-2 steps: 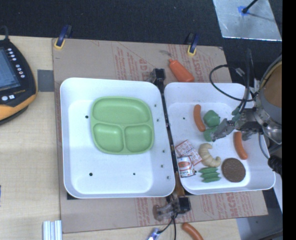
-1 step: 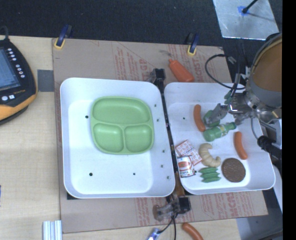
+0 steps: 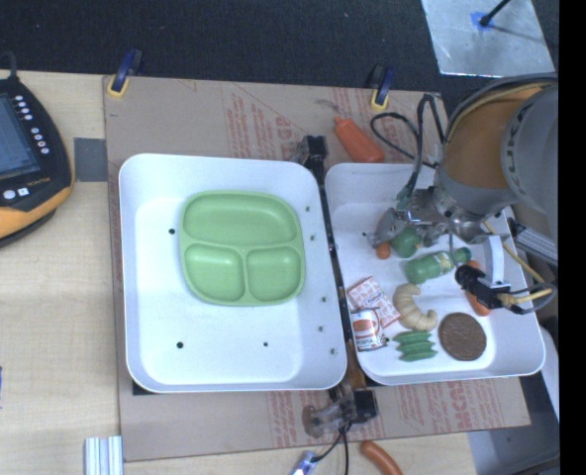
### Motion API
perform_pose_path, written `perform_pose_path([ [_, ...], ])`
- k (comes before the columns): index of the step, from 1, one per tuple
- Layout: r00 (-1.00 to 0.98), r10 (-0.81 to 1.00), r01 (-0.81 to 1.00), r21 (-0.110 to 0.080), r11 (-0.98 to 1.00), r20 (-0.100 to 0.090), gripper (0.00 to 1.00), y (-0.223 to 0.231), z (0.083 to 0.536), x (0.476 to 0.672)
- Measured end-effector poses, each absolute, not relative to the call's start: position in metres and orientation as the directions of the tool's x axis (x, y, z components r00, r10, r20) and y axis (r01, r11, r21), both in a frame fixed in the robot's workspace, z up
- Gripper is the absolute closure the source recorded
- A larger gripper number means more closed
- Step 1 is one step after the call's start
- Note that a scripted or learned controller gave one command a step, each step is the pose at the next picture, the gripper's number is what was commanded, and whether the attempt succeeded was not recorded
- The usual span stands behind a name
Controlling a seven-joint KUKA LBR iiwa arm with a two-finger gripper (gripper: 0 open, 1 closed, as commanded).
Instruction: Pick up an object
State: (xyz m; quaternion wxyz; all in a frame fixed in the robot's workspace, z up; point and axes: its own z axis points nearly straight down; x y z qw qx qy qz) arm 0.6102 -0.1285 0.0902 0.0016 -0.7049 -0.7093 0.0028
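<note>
The gripper [image 3: 404,228] is down low in the right bin [image 3: 531,364], by a green toy [image 3: 405,243], likely to grab it. I cannot tell its grip. The left bin [image 3: 145,265] has a green tray [image 3: 242,246].

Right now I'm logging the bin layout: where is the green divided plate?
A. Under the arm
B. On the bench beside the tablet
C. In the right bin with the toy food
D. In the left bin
D: the green divided plate lies flat in the left bin, apart from the toy food.
</note>
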Motion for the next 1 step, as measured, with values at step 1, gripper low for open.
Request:
perform_pose_path([
  [1,-0.009,1.000,1.000,-0.005,0.009,-0.004,1.00,-0.1299,0.1019,0.6112],
])
